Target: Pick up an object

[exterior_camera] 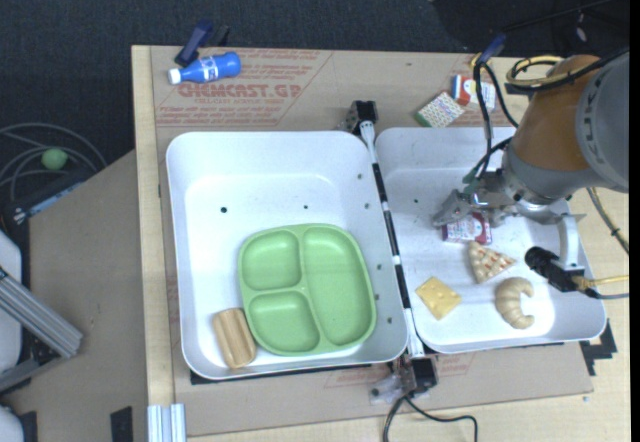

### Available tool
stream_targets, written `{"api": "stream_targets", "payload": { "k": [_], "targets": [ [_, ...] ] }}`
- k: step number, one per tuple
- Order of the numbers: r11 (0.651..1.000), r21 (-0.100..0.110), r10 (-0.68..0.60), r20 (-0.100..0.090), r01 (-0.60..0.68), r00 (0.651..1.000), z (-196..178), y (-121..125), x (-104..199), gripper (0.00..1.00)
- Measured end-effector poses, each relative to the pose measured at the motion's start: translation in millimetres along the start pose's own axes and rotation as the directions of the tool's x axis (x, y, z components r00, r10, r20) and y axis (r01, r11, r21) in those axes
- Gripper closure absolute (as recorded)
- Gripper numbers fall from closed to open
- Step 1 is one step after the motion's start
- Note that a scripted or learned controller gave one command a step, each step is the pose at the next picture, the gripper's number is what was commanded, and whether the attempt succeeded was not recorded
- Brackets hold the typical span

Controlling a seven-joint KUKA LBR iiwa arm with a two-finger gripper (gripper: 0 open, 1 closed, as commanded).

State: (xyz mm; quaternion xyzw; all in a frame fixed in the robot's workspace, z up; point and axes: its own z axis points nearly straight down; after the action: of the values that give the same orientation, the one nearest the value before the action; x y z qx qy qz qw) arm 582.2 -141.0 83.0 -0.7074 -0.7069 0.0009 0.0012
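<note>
Packet (470,229): a small red-and-white packet lay in the right bin (430,155), near its middle, directly under the gripper (462,213).
Gripper: low over the packet; whether its fingers were apart or together could not be told, nor whether they touched the packet.
Arm (560,135): grey with an orange band, reaching in from the right over the right bin.
Right bin, contents: packet; pizza slice (489,261) just below it; cheese cube (438,297) toward the front left; croissant (516,301) at the front right.
Left bin (200,190): green divided plate (305,288) toward the front, three compartments; a tan bread piece (233,337) just beside the plate's left front edge.
Bench (300,90): cardboard sheet under both bins; a blue-and-white bottle (205,68) lay on its far left corner, a small checkered item (441,110) near the far edge behind the right bin.
Floor: dark carpet around the bench; cables at the left.
Writing: red print on the cardboard, partly legible, roughly "GEMCAST".
</note>
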Motion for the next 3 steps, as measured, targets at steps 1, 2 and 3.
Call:
{"api": "stream_targets", "payload": {
  "k": [1,2,3],
  "targets": [
    [1.000,-0.005,0.000,0.001,0.000,1.000,-11,1,0,1.00],
    [1.000,-0.006,-0.003,-0.001,0.003,1.000,-103,22,84,1.00],
    [1.000,-0.004,-0.003,-0.001,0.003,1.000,-150,-7,160,1.00]
  ]
}}
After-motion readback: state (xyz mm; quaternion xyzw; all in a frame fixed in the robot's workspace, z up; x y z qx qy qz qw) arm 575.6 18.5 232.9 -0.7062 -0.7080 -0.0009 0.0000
